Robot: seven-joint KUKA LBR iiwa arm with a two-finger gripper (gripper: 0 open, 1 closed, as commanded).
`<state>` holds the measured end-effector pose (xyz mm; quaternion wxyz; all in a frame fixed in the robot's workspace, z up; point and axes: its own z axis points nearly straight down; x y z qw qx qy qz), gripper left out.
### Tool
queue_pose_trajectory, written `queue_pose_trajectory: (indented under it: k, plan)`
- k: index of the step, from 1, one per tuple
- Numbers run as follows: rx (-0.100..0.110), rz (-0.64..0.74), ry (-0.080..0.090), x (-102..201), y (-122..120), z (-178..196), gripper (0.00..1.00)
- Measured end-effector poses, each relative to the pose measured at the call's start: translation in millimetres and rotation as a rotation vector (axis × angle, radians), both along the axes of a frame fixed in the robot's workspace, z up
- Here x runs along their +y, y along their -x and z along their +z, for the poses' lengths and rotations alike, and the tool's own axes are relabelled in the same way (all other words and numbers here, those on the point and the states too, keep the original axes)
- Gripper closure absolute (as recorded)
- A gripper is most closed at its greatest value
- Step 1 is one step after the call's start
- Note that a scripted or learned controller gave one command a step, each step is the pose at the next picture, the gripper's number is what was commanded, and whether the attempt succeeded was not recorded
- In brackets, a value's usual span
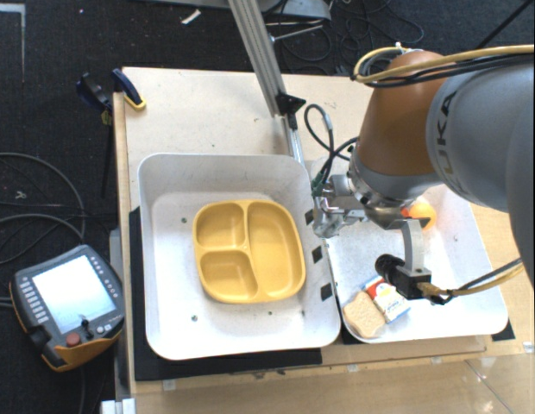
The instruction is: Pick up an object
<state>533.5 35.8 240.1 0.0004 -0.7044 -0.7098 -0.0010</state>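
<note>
- Nearest you, in the right bin [459,261], a tan bread-like piece [364,315] lies touching a small white box [390,301].
- In the left bin [164,231] sits a yellow plate [248,250] with three parts.
- The gripper [328,217] hangs over the edge between the bins — you cannot tell if it is clenched or let go.
- Farther back, something orange [420,210] peeks out beside the arm.

Robotics lab: teach pendant [67,304], floor cables [371,11].

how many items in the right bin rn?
3: a tan block at the near rim, a small carton beside it, an orange piece farther back by the arm. The arm covers much of the bin; more may be hidden.
</note>
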Motion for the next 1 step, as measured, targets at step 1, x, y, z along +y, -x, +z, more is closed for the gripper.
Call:
queue_pose_trajectory:
  k: [1]
  plan:
    - [0.004,0.000,0.001,59.4,6.2,-9.0,1.00]
